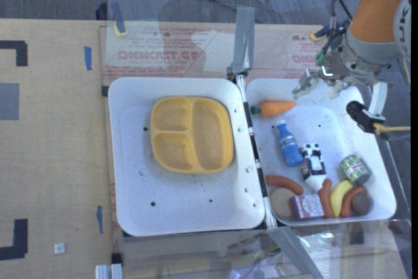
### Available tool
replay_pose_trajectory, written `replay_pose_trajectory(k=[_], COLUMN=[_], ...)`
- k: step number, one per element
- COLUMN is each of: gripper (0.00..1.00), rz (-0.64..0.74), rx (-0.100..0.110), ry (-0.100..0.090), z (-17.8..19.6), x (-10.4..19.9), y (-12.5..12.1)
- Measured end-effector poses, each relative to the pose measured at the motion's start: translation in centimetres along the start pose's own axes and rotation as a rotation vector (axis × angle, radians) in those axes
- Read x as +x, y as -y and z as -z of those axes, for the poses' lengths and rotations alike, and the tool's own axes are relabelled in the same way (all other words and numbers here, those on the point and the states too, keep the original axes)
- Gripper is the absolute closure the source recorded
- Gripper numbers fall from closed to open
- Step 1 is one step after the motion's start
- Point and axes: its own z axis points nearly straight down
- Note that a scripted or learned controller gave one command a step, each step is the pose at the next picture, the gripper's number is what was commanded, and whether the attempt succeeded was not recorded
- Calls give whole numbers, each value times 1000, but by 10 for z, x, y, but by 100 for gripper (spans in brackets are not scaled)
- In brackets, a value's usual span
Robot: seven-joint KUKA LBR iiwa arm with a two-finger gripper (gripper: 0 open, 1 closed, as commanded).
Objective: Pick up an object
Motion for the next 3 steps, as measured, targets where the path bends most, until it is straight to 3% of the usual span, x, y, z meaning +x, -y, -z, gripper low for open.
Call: replay_pose_trajectory(k=[1,2,3], gripper=[0,0,0], rz=[126,46,176], rx=[-4,-6,-2], ry=[1,1,1], z=[-115,-117,-66], x=[1,-6,-5], y=[19,126,134])
